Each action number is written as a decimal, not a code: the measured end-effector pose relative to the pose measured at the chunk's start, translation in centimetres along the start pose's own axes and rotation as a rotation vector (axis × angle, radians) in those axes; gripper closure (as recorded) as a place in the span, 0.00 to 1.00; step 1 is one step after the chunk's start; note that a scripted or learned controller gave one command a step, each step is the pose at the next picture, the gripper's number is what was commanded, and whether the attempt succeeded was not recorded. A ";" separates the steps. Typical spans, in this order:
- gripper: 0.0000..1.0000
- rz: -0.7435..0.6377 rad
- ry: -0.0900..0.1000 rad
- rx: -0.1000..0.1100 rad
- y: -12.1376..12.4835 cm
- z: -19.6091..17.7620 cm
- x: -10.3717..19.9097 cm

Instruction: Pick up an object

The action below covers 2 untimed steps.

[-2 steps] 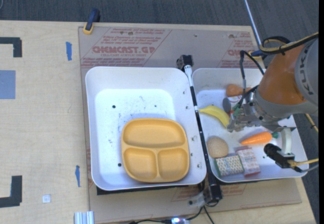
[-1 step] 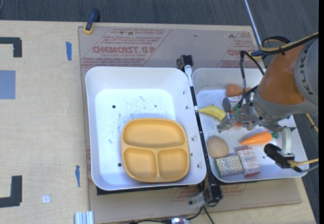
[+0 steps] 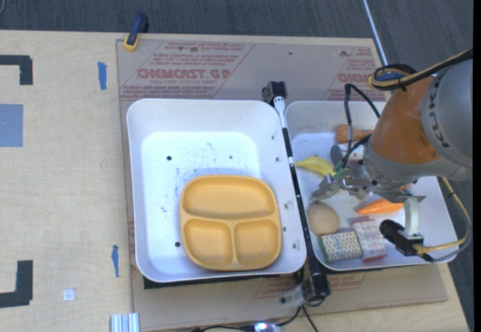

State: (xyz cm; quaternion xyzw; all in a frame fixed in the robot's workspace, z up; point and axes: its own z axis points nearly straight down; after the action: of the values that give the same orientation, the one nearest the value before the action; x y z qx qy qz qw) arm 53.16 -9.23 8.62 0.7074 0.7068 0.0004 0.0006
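Observation:
My gripper (image 3: 331, 187) hangs low inside the right bin (image 3: 301, 122), near its left wall. A yellow banana-like piece (image 3: 316, 165) lies just above and left of it. Just below it sits a round tan cookie (image 3: 325, 218). A patterned box (image 3: 343, 245) and a pink-and-white packet (image 3: 368, 236) lie along the bin's front. An orange carrot (image 3: 380, 207) shows to the right, under the wrist. Another orange item (image 3: 344, 132) is at the back, partly hidden by the arm.
The left bin (image 3: 150, 173) holds a yellow divided plate (image 3: 231, 220) at its front right. A black clamp (image 3: 275, 90) sits where the bins meet at the back. The grey and orange arm (image 3: 409, 131) covers the right bin's right half.

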 end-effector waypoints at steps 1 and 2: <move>0.00 -0.001 0.000 0.000 1.8 0.0 -0.4; 1.00 0.001 -0.001 -0.005 1.9 -1.1 -0.4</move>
State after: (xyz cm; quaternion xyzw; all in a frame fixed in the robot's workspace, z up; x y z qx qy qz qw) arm 55.08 -9.66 9.70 0.7077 0.7065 0.0018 0.0026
